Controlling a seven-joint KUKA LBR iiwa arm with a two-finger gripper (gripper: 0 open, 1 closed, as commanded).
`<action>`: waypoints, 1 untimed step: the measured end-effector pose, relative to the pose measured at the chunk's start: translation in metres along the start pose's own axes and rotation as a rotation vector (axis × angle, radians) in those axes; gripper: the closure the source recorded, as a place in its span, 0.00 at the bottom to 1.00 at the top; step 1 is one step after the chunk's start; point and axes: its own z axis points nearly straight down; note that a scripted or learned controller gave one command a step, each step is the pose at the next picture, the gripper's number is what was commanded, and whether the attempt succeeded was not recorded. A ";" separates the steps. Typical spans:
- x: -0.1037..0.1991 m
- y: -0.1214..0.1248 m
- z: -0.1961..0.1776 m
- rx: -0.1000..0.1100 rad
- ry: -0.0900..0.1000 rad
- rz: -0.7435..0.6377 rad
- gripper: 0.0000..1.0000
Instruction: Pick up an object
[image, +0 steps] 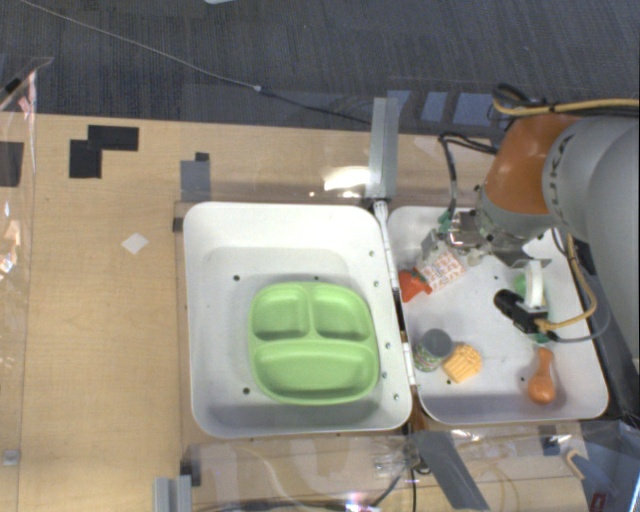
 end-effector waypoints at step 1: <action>-0.009 0.008 0.001 0.006 0.007 -0.094 0.00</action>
